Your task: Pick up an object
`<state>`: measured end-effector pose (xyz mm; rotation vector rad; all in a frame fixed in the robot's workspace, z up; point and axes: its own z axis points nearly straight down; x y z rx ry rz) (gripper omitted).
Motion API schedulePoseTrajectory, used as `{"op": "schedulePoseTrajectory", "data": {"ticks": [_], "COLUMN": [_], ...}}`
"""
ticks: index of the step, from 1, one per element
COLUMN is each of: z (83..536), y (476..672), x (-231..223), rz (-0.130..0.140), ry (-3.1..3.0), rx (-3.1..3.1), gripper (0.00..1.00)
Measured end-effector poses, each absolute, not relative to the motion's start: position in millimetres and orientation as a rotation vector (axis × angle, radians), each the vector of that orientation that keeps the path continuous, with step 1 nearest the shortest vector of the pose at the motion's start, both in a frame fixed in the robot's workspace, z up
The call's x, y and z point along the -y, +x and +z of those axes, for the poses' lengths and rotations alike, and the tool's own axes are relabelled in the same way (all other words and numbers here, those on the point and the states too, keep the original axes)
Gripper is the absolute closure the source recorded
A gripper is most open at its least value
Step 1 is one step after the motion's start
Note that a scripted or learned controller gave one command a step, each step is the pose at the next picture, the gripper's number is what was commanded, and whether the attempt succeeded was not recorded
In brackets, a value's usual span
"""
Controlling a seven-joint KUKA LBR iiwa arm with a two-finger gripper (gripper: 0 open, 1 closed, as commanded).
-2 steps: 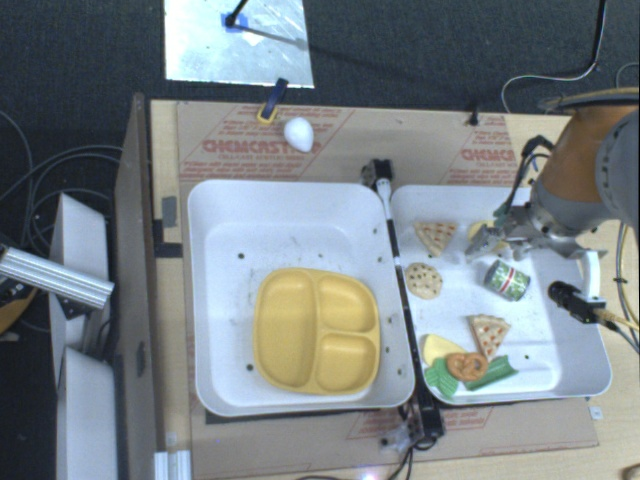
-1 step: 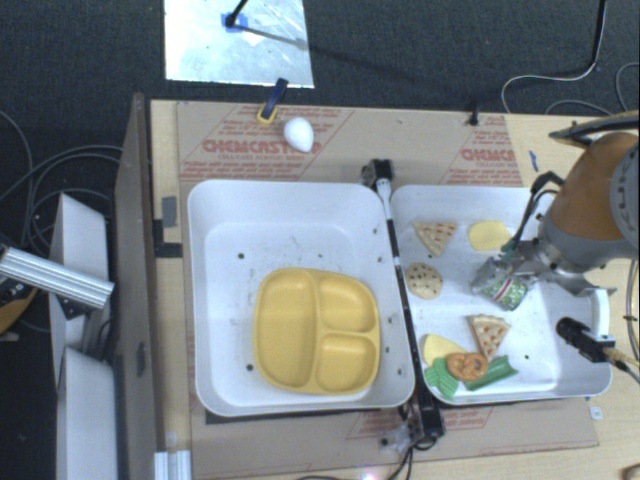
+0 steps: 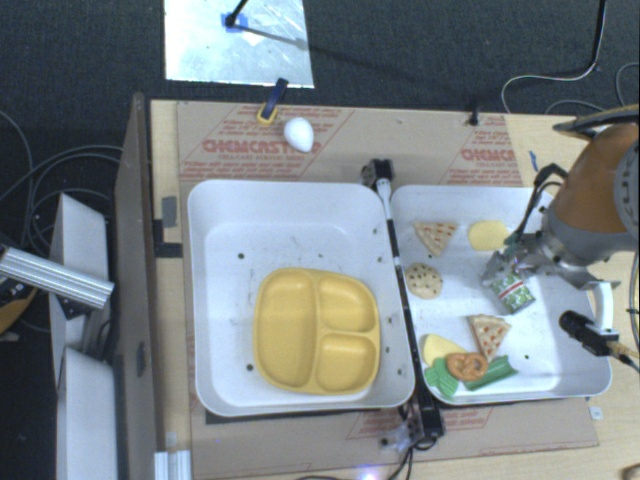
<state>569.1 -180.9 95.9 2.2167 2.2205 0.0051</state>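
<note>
while my arm point(image 3: 600, 193) reaches in from the right over the right bin point(image 3: 570, 373), my pincer point(image 3: 507, 274) hangs low by a small carton point(image 3: 511, 291) with red and green print, which lies tilted on the bin floor. whether my pincer is released or clenched, or grasping the carton, i cannot tell; the wrist covers too much of it.

around the carton lie other toy foods. 1 pizza slice point(image 3: 436, 236) rests near the far left of this bin, with a pale yellow round piece point(image 3: 488, 235) beside it to the right. 1 cookie point(image 3: 424, 281) sits close to the divider. nearer the front, a 2nd pizza slice point(image 3: 489, 334) lies just below the carton, and by the front left corner a yellow wedge point(image 3: 438, 349), a pretzel point(image 3: 465, 367) and a green piece point(image 3: 478, 376) bunch together, touching.

the left bin point(image 3: 230, 228) bears 1 yellow tray point(image 3: 316, 329) with 3 compartments. beyond the bins, on the cardboard point(image 3: 420, 138), a white egg point(image 3: 298, 133) rests, well apart from me.
</note>
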Motion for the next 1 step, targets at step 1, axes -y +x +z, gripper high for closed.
{"op": "schedulePoseTrajectory", "data": {"ticks": [1], "z": [190.4], "y": [571.4], "x": [105.5], "rz": [0.012], "ry": [2.205], "rx": [-2.23], "gripper": [1.0]}}
